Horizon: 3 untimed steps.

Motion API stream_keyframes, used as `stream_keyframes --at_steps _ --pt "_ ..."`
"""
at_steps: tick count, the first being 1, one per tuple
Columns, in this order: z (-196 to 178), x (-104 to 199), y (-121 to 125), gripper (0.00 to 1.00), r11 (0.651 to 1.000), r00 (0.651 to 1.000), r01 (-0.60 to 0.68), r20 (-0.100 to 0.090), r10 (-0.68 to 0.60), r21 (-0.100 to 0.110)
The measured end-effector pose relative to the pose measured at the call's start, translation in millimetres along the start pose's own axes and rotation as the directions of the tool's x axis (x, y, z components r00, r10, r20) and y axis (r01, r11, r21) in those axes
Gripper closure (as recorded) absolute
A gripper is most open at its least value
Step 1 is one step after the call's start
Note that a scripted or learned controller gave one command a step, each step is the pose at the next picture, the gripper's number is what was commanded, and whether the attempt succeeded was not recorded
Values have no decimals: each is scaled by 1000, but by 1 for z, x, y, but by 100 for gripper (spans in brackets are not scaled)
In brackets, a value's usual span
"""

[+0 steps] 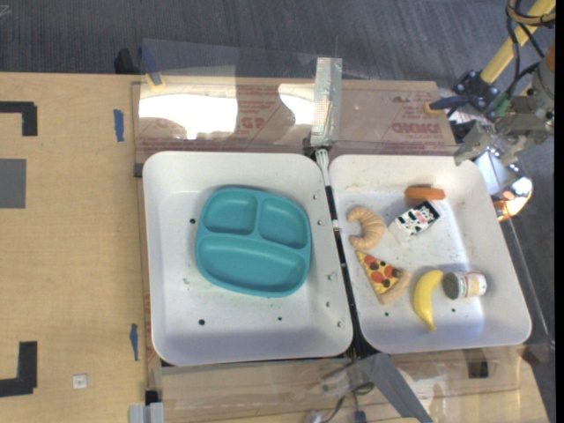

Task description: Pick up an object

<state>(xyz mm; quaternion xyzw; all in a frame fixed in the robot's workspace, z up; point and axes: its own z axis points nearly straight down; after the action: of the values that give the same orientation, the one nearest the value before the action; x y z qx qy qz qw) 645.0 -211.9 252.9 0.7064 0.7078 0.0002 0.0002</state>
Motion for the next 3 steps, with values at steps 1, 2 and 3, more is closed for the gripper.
stream_keyframes --at_steps 1,2,3 --pt "-6 -12 -43 0 929 929 370 2 -370 -1" --pt "92 80 18 0 937 937 348 -7 -348 6" --pt "155 53 2 0 877 877 480 16 -479 -20"
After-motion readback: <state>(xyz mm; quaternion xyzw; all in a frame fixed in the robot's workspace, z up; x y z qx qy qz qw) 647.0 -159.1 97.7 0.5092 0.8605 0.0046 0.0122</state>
